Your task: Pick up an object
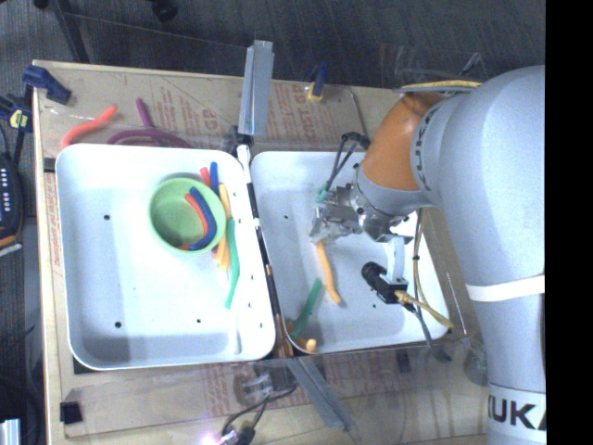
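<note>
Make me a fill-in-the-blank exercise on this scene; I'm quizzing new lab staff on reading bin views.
1. The green bowl sits in the ____ bin.
2. The gripper is over the ____ bin.
3. The orange stick lies just ____ the gripper in the picture.
4. The band above the arm's wrist is ____.

Missing words: left; right; below; orange

I work in a robotics lab: my counter (167, 392) is bare board, clamps (44, 83) at its edges, cables (243, 420) trailing.
</note>
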You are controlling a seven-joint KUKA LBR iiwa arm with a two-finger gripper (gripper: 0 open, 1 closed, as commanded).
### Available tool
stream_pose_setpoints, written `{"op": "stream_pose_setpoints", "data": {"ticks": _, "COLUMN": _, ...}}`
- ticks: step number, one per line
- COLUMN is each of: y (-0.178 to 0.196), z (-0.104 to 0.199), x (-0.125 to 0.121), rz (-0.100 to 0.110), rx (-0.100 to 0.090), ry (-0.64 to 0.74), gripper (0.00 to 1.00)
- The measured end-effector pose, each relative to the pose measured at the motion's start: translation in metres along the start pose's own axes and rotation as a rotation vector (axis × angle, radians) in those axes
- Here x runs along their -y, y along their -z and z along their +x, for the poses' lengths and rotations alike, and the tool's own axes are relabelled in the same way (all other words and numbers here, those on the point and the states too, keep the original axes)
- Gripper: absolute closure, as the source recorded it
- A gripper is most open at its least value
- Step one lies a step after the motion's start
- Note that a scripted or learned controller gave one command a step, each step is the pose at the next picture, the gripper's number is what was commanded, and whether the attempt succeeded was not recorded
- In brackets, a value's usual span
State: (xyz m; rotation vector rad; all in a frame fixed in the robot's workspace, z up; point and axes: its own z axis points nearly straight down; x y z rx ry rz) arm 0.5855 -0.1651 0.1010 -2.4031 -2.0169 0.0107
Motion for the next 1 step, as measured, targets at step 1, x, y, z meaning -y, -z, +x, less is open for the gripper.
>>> {"op": "stream_pose_setpoints", "data": {"ticks": 1, "y": 0.0804, "z": 0.0256, "x": 0.0069, "rz": -0.007, "rx": -0.001, "ry": 0.256, "gripper": 1.00}}
